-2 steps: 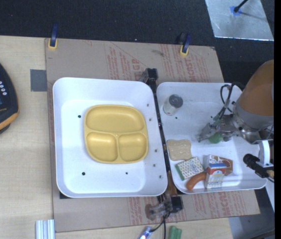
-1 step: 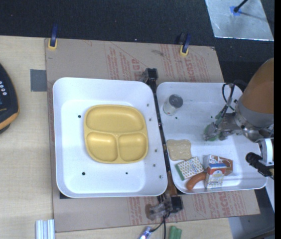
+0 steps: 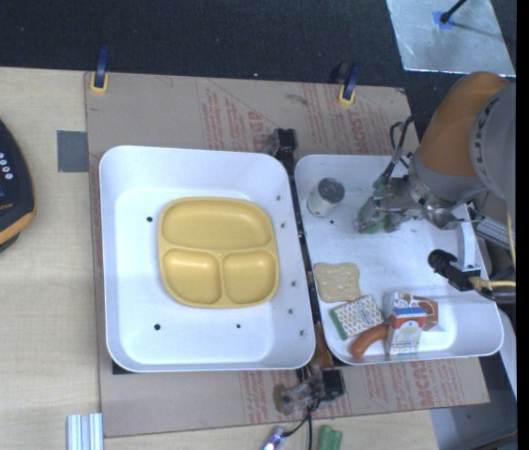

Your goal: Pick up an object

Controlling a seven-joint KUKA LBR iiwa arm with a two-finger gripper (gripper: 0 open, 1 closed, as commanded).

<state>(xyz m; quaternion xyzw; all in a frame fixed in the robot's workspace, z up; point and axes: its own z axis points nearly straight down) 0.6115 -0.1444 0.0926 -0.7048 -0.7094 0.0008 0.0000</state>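
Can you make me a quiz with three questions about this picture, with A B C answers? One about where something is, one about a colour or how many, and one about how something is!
1. Where is the yellow divided plate?
A. In the left bin
B. In the right bin
C. On the bare bench

2. How many sections does the plate have?
A. Two
B. Three
C. Five

3. How is the slice of bread lying?
A. Standing on its edge
B. Flat on the bin floor
C. On top of the plate

Answers:
1. A, the plate sits in the middle of the left bin.
2. B, one long section above two smaller ones.
3. B, it lies flat in the right bin, near the small packets.
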